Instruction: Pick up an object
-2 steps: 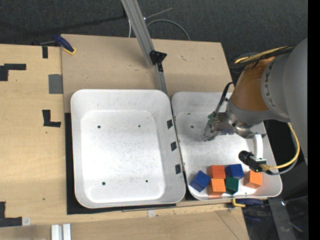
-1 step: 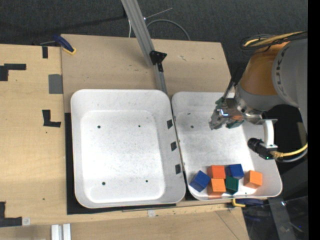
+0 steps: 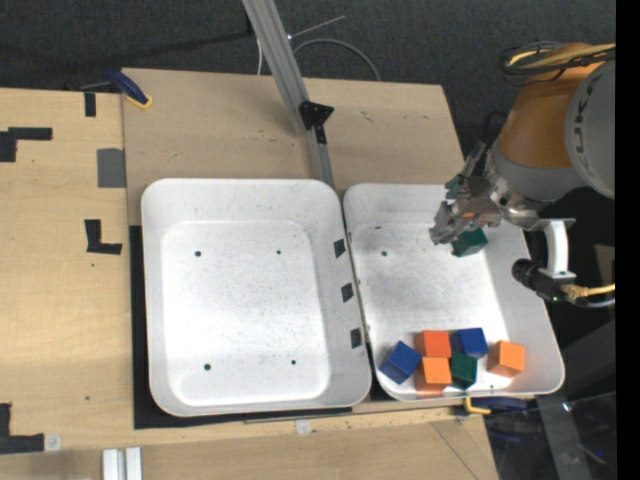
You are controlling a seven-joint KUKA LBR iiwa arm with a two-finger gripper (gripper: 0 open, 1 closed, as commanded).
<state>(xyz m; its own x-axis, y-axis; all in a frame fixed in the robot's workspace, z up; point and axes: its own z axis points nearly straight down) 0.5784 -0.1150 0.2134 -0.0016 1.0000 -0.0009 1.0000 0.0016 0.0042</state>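
Note:
My gripper (image 3: 456, 231) hangs over the upper part of the right bin (image 3: 400, 268), reaching in from the right. A dark green block (image 3: 470, 241) sits between its fingertips, and the fingers are shut on it. Several more blocks lie clustered at the bin's near edge: a blue block (image 3: 400, 360), an orange block (image 3: 436, 343), a second blue block (image 3: 470, 341), another orange block (image 3: 434, 371), a green block (image 3: 462, 368) and an orange block (image 3: 507, 357) at the right.
The left bin (image 3: 240, 298) stands beside the right one. A slanted grey metal rail (image 3: 285, 58) runs down to the bins' far edge. The arm's orange band (image 3: 545, 118) and a cable (image 3: 560, 288) sit to the right.

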